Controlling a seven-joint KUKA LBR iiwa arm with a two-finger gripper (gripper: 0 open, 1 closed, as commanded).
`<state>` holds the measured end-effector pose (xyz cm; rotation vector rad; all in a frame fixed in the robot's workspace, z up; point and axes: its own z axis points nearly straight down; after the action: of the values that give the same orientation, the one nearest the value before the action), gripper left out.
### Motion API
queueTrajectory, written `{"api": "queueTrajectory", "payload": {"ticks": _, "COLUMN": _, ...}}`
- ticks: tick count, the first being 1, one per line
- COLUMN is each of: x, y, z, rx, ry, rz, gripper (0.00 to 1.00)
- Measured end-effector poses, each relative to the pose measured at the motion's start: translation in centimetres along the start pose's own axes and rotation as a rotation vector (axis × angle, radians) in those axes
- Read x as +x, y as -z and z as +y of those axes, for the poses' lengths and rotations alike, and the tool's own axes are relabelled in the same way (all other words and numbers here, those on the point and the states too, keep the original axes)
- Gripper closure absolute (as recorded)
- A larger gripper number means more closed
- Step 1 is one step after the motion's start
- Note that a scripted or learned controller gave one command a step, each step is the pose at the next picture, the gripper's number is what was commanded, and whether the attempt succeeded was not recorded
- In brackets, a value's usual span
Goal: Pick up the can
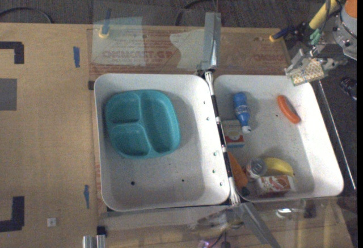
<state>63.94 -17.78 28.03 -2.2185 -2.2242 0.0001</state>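
Red-labelled can (271, 181) lies in right bin (323, 144) (hand (306, 71) grip unclear).

Two white bins on a wooden bench, the arm off at the upper right.

The gripper (306, 71) hangs over the right bin's (317, 150) far right corner. An orange sausage (288, 109) lies just below it, a blue bottle (242, 109) down to its left. Well below sit the can (269, 183), touching a banana (279, 166), and a carrot (238, 173). Far left, a teal divided plate (142, 123) rests in the left bin (164, 184).
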Motion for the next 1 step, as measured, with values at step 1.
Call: {"api": "queueTrajectory", "payload": {"ticks": 1, "x": 0.02, "y": -6.27, "z": 2.77, "rx": 0.002, "ry": -0.118, "rz": 0.0, "gripper": 0.0}}
